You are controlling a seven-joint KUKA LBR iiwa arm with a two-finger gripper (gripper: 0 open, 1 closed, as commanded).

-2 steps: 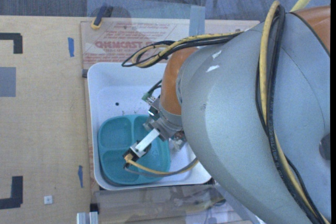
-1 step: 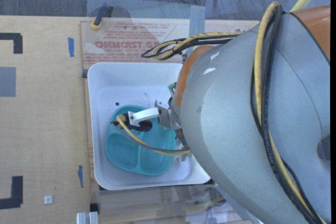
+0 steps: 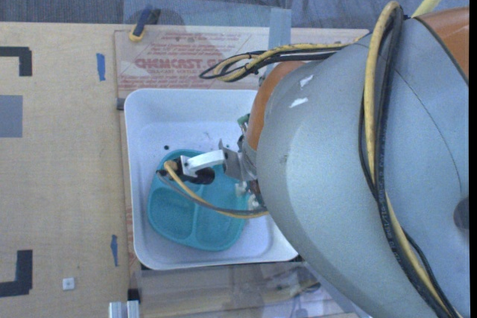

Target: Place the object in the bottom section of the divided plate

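Over the bin (image 3: 141, 130): arm (image 3: 350, 182) hides its right side; plate (image 3: 186, 223) lies low left.
risk: a blind drop could miss the bottom section (image 3: 182, 231) or the plate outright.
claw (image 3: 244, 179): by the plate's right rim; opening and load, we cannot tell.
object: possibly under the arm.

Red print is showing on the brown board (image 3: 190, 59) just beyond the white bin (image 3: 138, 160), seemingly reading "CHEMCAST"; the smaller lines are blurring out.
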